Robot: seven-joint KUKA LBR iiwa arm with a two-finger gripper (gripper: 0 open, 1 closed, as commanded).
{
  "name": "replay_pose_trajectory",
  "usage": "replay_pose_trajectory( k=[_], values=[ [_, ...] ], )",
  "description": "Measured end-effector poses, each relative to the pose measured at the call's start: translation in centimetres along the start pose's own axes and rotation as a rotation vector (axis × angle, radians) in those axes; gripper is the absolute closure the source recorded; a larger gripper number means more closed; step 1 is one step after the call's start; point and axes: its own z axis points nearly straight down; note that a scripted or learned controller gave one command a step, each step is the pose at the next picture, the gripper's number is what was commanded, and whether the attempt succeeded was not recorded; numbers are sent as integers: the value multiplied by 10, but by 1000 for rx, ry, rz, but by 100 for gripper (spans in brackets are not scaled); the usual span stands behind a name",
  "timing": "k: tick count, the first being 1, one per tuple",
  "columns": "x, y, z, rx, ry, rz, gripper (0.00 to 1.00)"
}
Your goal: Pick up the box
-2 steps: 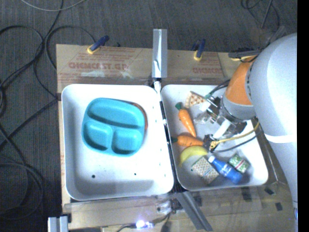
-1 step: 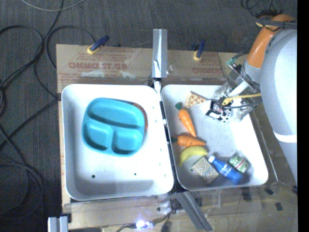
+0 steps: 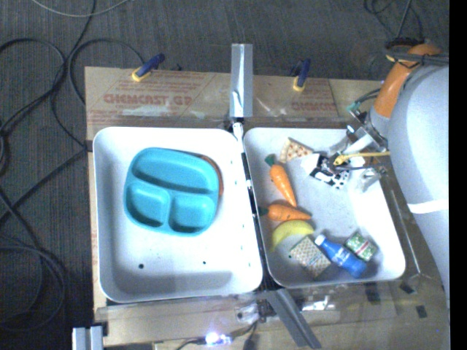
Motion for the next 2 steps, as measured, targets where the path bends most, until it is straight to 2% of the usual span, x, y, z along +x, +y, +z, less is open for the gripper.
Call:
replay_pose_trajectory(
  k=[1,2],
  values=[
    [0,0,0,-1,1,0,0],
    [0,0,-9,-3,-5,-3,100]
  ],
)
